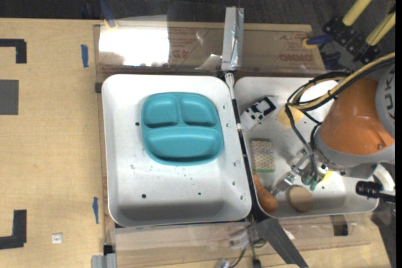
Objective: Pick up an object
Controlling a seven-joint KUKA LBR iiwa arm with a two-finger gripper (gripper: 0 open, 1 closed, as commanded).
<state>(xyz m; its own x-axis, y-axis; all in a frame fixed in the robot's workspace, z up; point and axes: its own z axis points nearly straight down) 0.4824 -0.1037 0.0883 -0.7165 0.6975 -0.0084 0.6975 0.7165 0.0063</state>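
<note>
From your overhead view, the gripper (300,176) hangs low in the right bin (276,88); you cannot tell its state. Just beside it, near the front wall, lies a tan egg-shaped object (301,198), its long axis running roughly left-right.

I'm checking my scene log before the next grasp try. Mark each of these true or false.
1. The teal divided tray lies in the left bin. True.
2. The arm's orange band is over the left bin. False: it is over the right bin.
3. A tan rounded object lies near the right bin's front edge. True.
4. The black-and-white patterned piece lies in the left bin. False: it is in the right bin, near the divider.
5. The gripper hangs over the teal tray. False: it is in the right bin, just behind the tan object.
</note>
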